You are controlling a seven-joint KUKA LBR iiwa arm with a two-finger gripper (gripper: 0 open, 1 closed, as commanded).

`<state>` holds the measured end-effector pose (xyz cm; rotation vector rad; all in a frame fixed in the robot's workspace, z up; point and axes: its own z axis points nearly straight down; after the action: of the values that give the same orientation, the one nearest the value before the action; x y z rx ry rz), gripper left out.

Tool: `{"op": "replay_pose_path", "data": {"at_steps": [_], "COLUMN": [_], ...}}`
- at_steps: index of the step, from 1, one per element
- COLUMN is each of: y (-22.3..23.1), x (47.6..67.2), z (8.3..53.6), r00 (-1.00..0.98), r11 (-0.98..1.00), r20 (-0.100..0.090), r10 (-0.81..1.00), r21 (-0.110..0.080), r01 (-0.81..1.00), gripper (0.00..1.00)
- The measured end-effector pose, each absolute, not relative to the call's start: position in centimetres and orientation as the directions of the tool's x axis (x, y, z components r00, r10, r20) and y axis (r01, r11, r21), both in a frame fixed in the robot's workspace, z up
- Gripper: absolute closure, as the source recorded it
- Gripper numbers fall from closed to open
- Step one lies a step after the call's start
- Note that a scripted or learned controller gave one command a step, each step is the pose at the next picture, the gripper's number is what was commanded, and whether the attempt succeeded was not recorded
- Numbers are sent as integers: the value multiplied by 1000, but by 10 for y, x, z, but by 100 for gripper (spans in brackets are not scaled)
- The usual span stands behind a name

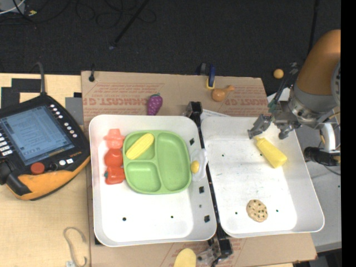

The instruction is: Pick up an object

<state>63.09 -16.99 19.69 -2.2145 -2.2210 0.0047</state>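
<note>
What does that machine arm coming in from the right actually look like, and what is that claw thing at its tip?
The arm is thick and rounded: an orange band sits above a grey wrist section. At its tip is the tool, a small dark grey metal piece ending in two thin fingers. It looks angular and mechanical next to the smooth, curved arm. Any cables or markings on it are too small to make out.

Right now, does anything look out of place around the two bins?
Yes: several toys lie outside the bins, a purple grape bunch and orange pear-shaped piece on the cardboard behind, a yellow rounded piece at the front edge.
</note>
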Motion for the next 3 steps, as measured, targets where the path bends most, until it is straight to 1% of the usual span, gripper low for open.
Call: {"op": "replay_pose_path", "data": {"at_steps": [1,2,3], "y": [-177,-173,-174], "x": [634,634,635], "z": [141,88,101], "r00": [-1,-4,-4], "r11": [1,4,4], "r20": [1,2,1], "r10": [1000,1000,1000], "r21": [-5,-5,-1], "r01": [1000,1000,1000], "gripper": [0,0,100]}}
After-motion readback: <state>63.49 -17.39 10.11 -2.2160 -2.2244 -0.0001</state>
